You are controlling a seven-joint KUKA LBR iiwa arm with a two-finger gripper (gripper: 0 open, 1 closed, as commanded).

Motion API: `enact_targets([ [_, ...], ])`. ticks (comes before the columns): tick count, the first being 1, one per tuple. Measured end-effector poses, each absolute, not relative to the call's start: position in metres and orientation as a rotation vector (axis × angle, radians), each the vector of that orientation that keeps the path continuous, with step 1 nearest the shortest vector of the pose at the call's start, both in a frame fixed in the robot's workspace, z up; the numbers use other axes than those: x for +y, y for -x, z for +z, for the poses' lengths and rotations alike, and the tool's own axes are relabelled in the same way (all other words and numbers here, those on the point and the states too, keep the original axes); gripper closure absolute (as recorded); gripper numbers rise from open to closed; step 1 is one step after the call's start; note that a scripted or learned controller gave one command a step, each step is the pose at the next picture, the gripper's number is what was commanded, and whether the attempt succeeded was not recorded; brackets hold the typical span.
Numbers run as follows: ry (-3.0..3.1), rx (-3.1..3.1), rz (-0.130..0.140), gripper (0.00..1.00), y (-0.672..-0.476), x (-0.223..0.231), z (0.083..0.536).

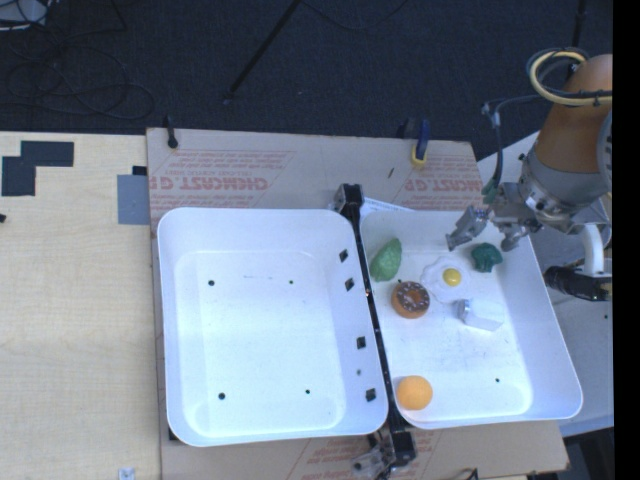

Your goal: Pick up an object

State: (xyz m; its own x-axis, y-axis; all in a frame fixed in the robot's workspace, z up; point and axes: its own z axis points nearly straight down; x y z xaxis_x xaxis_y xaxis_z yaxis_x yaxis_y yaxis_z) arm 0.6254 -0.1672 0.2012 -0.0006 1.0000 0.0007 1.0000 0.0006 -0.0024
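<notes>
White right bin [540, 368] holds a dark green object [486, 257] at 1 o'clock, a fried egg [448, 276], a donut [410, 299], a green leaf-like piece [386, 260] and an orange ball [414, 392] at 7 o'clock. The hand [488, 230] is open above the dark green object, gripping nothing.

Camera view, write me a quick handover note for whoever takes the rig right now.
Gripper: open, holding nothing, hovering at the far edge of the right bin, beside the dark green piece.
In the right bin: light green piece, donut, fried egg, small clear piece, orange ball near the front.
Done: nothing picked.
Left: close on one object and lift it.
</notes>
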Motion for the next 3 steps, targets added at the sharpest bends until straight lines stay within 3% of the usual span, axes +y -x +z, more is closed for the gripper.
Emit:
enact_targets([
  [1, 2.207, -2.223, 0.005, 0.0, -0.623, -0.078, 0.134],
  [2, 2.215, -2.224, 0.005, 0.0, -0.643, -0.084, 0.095],
  [3, 2.215, -2.224, 0.005, 1.0, -0.643, -0.084, 0.108],
])
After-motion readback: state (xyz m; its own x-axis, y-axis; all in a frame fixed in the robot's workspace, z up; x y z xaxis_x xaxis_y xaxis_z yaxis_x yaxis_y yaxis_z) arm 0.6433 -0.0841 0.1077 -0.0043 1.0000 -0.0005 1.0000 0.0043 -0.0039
